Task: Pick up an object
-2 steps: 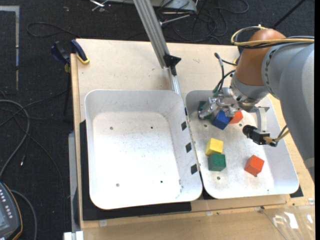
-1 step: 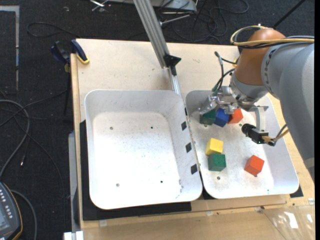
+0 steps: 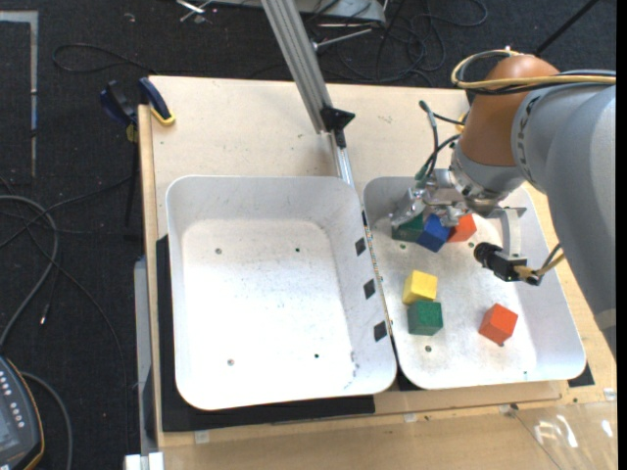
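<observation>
Beneath the pincer, whose grip we cannot tell, we see a blue block, with a yellow block nearer the camera.

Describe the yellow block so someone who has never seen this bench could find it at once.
Look at the right bin, the one the arm reaches into. Near its left wall, below the gripper, two blocks sit stacked in the view: the yellow block is the upper one, touching the green block below it. It is the only yellow block there.

Dark carpet floor strewn with black cables
</observation>
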Controlling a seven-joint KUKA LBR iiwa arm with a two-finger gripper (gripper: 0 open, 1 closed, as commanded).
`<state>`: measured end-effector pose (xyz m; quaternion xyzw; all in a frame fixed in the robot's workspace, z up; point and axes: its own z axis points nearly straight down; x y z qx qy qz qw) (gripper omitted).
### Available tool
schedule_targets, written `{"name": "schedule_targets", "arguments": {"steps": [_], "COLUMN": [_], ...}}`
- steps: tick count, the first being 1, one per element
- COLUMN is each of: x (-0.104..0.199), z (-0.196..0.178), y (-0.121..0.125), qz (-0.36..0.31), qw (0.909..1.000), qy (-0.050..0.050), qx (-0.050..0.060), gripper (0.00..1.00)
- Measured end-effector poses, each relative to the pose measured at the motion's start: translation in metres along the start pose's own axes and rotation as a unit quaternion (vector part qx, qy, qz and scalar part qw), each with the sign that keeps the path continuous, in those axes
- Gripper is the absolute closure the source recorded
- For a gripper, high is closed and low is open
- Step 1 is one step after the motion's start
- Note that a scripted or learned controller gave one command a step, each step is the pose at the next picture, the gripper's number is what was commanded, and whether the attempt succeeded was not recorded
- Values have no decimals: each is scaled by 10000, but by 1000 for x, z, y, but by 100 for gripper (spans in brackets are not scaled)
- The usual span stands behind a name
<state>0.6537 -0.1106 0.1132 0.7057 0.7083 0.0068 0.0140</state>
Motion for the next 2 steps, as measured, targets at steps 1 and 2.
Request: {"name": "schedule_targets", "arguments": {"steps": [1,2], "x": [7,7], "z": [-2,-1], "y": [2,2], "qz": [-13,-19], "qw": [10000,10000], "qy": [60,57], "qx": [-33,-35], "gripper": [100,0]}}
